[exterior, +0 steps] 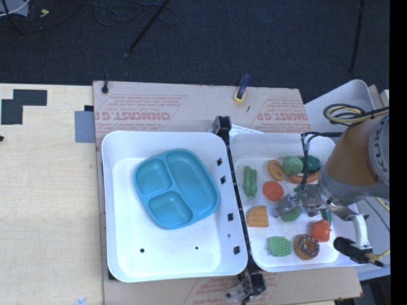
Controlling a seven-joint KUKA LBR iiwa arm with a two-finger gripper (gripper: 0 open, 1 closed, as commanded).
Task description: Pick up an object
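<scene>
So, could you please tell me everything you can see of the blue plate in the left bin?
The blue plate is a light blue, plastic-looking tray with rounded corners and three compartments: two in its upper part, one below. It lies flat, turned at a slant, on the floor of the left bin, toward that bin's upper middle. Nothing lies in its compartments and nothing but the bin floor touches it. The gripper is over the right bin, well apart from it.

Both bins white, left bin (121,246) & right bin (261,146); sectioned plate (176,187) turquoise; my arm (356,161) grey w/ orange band; toys in right bin: green pickle (250,182), red tomato (273,190), orange wedge (257,216), bumpy green piece (278,246), brown doughnut (307,246); tabletop (44,202) pale wood.
</scene>
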